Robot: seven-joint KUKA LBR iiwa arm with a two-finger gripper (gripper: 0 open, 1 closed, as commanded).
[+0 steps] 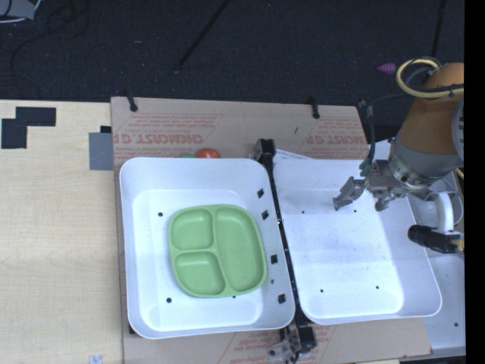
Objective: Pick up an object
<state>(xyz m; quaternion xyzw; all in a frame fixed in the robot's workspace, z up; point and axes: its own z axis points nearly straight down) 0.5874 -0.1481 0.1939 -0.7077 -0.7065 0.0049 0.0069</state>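
Green divided plate (217, 250) lying flat in left white bin (144, 279), lower centre of frame, right white bin (356, 279) beside it, gripper (365, 194) over its upper right part, jaws apart, holding nothing.

Green divided plate (217, 250) in left bin (144, 203); hand (362, 196) over right bin (348, 279).

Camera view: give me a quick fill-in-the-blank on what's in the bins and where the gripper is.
1. The divided plate lying in the left bin is ____ in colour.
2. The plate has ____ compartments.
3. The gripper is over the ____ bin.
4. A small red object sits just beyond the ____ bin's far rim.

Missing words: green; three; right; left
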